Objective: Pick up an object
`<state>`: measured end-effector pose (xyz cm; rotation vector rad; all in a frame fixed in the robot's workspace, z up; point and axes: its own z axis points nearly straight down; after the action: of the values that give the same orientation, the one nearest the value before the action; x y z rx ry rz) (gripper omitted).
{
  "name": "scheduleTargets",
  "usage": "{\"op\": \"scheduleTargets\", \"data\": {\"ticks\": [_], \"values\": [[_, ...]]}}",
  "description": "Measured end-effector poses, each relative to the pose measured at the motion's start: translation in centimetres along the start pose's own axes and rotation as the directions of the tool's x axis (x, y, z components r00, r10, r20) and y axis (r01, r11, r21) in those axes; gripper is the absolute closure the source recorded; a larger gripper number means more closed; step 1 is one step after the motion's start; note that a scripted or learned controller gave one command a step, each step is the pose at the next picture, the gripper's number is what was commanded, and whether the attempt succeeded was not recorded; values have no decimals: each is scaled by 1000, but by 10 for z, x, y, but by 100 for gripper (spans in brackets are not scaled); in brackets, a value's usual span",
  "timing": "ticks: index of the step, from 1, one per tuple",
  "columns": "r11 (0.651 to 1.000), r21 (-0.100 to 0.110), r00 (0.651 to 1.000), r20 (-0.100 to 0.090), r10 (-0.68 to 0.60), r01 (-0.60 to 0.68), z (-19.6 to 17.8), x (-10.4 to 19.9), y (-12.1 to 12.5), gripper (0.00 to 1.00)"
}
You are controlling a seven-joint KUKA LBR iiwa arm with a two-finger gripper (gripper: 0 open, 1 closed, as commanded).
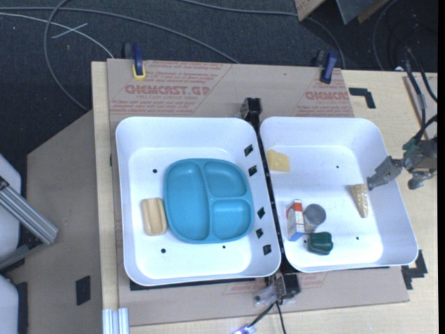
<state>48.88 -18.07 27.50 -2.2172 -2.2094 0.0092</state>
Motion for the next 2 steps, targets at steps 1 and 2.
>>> {"op": "scheduleTargets", "data": {"ticks": [1,2], "values": [[1000,-12,1000,3,-4,4,-6,0,2,0],[1000,-5,1000,1,-3,3,57,-2,4,0]]}}
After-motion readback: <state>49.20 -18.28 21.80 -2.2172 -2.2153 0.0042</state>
